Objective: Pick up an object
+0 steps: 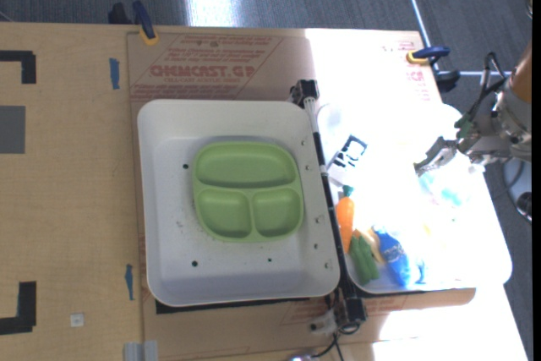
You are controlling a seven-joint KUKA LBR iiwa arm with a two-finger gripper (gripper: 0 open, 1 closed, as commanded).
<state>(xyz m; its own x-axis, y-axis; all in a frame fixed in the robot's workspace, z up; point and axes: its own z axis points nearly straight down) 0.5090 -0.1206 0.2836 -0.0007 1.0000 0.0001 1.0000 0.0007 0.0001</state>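
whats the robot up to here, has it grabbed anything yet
Not that the view shows. The arm's gripper hangs over the right bin, nothing visible between its fingers. An orange carrot-like toy, a green item and a blue item lie along that bin's near left side. The left bin holds a green divided plate.

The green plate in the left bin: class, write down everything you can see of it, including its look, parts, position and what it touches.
The green plate is a pale, matte, plastic-looking dish with rounded corners, divided into three compartments: one long one at the far side and two smaller ones nearer the camera. It lies flat and right way up, about in the middle of the left bin, resting on the bin's white floor. Nothing lies in its compartments, and nothing else touches it.
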